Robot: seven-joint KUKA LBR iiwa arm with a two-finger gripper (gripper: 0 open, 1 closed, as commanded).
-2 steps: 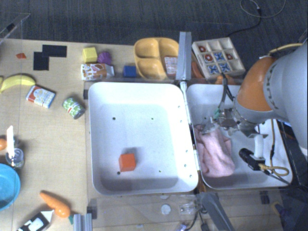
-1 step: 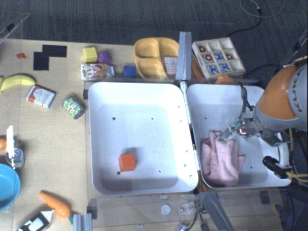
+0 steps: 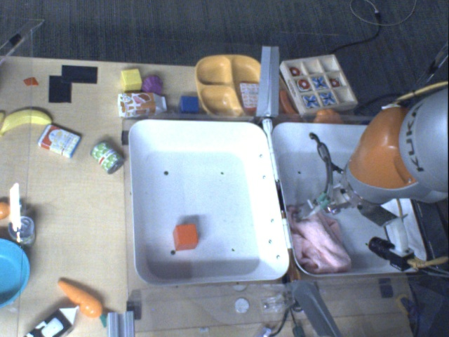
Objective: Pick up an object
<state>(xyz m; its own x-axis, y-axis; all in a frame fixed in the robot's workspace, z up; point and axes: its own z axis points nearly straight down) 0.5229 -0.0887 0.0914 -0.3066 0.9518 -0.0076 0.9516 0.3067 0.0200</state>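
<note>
The arm's orange band (image 3: 382, 153) hides much of the right bin (image 3: 302, 139) — its far right wall and part of its floor. The gripper (image 3: 324, 203) sits low by the pink cloth (image 3: 319, 241), its fingers too small and cluttered to read. Left of the left bin (image 3: 200, 135), the blue bowl (image 3: 10, 272) and the banana (image 3: 21, 120) are cut off by the picture's edge — so is a white object (image 3: 52, 323) at the bottom.

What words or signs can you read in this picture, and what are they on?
"KU": black letters on the grey robot arm, cut off at the picture's edge.
X and O marks: on the white tic-tac-toe board.
Small printed food cartons: print too blurred to read.
</note>
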